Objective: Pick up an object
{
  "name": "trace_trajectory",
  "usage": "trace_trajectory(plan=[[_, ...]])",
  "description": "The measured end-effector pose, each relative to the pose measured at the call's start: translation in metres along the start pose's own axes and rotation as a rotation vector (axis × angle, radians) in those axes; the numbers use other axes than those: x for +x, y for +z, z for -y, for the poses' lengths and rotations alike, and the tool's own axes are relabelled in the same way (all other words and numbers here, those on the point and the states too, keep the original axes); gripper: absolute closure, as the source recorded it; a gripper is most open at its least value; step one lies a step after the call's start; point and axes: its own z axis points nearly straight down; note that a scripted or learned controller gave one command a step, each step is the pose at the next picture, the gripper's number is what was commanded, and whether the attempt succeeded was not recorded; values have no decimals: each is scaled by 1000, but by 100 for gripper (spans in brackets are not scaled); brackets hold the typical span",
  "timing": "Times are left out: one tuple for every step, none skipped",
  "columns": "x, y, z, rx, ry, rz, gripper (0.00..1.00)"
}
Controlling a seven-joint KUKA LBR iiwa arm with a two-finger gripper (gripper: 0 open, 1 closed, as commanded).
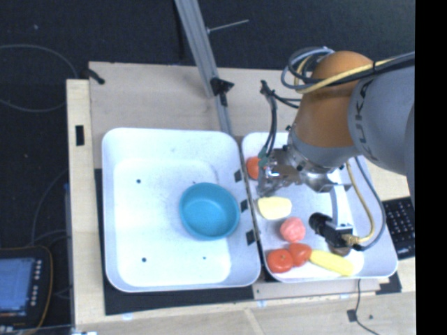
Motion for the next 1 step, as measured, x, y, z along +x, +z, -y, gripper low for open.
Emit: trace_trajectory(plan=[[60, -4, 18, 2, -3, -2, 100]])
